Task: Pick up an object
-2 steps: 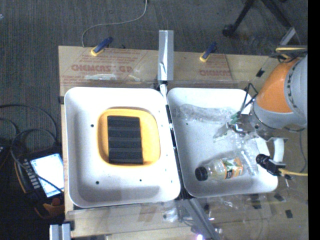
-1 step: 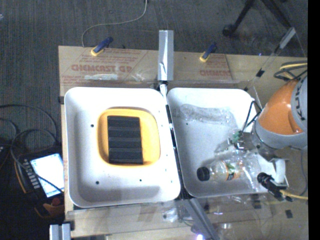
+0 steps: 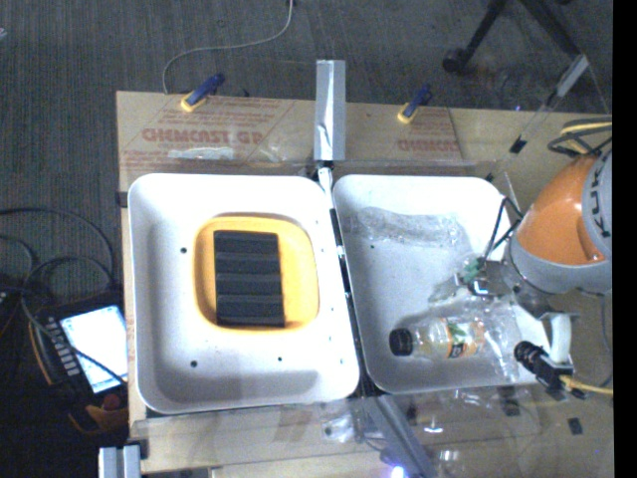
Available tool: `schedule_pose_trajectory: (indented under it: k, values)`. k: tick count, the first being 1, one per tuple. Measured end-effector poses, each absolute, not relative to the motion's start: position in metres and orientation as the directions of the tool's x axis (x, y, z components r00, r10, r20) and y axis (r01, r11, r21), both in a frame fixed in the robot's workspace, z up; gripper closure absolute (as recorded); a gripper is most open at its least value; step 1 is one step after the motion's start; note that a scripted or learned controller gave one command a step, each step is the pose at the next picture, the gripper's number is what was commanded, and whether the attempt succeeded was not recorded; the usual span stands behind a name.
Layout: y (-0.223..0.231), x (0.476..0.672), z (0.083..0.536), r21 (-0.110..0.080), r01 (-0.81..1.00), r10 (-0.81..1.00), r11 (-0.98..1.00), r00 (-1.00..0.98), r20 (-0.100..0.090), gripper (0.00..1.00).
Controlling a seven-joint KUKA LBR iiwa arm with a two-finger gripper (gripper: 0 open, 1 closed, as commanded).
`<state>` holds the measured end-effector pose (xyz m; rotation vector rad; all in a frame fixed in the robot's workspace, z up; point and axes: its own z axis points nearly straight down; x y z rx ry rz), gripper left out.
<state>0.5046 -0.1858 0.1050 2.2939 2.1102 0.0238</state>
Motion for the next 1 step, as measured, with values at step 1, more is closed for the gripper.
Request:
schedule_pose_trajectory:
  k: [1]
  values:
    - [-0.0986,0.5149,0.2218,-0.002,0.983,0.983,-0.184,0.184,-0.002,1.00]
